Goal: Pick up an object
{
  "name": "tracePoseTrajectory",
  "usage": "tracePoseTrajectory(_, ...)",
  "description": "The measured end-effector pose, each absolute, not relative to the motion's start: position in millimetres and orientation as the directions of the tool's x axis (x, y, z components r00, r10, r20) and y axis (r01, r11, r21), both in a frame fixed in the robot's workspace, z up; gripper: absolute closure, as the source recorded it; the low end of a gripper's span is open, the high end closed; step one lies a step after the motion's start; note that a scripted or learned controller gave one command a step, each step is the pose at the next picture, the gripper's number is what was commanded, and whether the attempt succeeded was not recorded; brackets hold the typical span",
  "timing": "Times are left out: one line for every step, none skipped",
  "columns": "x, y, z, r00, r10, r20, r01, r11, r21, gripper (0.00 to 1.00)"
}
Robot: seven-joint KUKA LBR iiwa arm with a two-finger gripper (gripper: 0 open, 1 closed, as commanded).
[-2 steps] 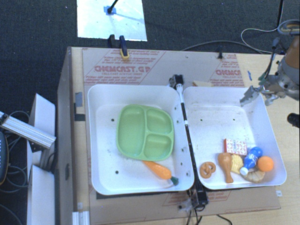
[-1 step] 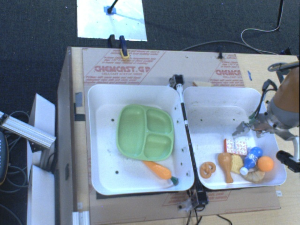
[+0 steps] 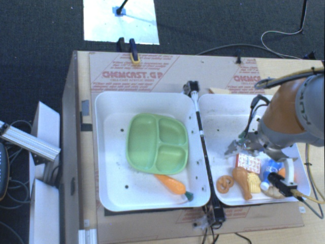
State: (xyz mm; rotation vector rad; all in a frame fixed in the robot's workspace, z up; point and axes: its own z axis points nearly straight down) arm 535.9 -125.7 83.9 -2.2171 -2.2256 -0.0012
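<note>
The gripper [image 3: 237, 146] hangs seemingly open, holding nothing; the flat red-and-white patterned card [image 3: 248, 162] lies just beside it at about five o'clock.

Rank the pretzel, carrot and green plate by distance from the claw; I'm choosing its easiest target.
1. Pretzel, right bin, just below-left of the claw.
2. Carrot, left bin's near edge.
3. Green plate, middle of left bin, though its edge rivals the carrot.
</note>
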Motion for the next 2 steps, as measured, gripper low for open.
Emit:
tracePoseTrajectory(617.1, -149, 87, -0.004, 1.0, -0.001, 1.0, 0.004, 0.004, 0.0)
tracePoseTrajectory(585.5, -110, 84, -0.005, 1.0, 0.001, 1.0, 0.005, 0.001, 0.0)
